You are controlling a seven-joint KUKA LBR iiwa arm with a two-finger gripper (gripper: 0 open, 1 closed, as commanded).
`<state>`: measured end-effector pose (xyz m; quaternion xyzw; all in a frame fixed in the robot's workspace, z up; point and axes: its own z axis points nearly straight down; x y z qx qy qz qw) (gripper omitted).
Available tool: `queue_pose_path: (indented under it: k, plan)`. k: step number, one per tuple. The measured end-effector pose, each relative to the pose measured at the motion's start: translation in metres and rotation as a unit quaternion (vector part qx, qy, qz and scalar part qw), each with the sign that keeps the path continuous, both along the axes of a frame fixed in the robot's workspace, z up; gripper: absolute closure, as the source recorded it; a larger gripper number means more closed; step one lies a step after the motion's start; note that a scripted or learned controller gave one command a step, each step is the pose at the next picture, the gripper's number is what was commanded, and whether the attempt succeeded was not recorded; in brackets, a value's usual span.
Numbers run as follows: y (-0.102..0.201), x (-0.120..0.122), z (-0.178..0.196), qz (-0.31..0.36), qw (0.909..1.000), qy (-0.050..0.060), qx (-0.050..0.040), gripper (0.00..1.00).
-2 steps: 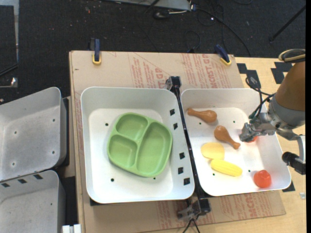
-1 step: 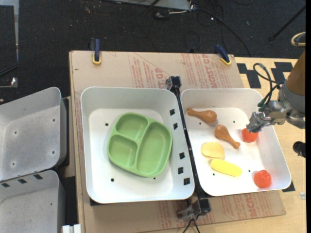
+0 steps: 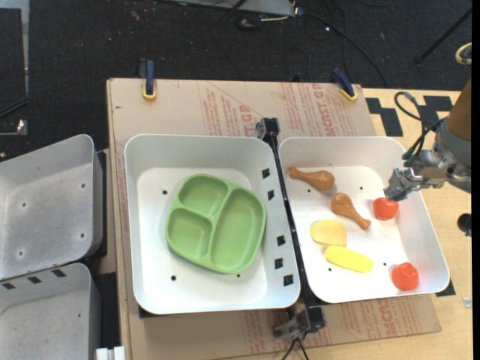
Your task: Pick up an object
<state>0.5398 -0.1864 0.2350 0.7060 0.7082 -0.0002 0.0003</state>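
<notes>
The right bin [image 3: 420, 223] holds several toy foods. Two brown drumsticks lie near its middle, one [image 3: 313, 177] further back and one [image 3: 350, 208] closer. A pale yellow piece [image 3: 328, 232] and a bright yellow piece [image 3: 349, 259] lie toward the front. One red tomato [image 3: 385, 208] sits at the right and another [image 3: 406, 276] rests in the front right corner. My gripper [image 3: 397, 186] reaches in over the right rim and hangs just above and to the right of the first tomato. Nothing visible is lifted off the bin floor.
The left bin [image 3: 142, 201] contains a green divided plate [image 3: 216, 222]. A black divider [image 3: 281, 216] separates the two bins. Blue and yellow clamps [image 3: 149, 79] hold the cardboard base at its back edge. White trays [image 3: 45, 193] lie off the bench to the left.
</notes>
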Motion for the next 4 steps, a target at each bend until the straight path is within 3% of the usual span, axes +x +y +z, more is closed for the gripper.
queue_pose_path:
  k: [1, 2, 4]
  plan:
    - [0.055, 0.017, 0.000, 0.002, 1.0000, 0.001, 0.0013, 1.00]
    - [0.111, 0.022, -0.013, 0.003, 1.0000, 0.002, 0.0013, 1.00]
    - [0.229, 0.030, 0.002, 0.003, 1.0000, 0.001, 0.0009, 1.00]
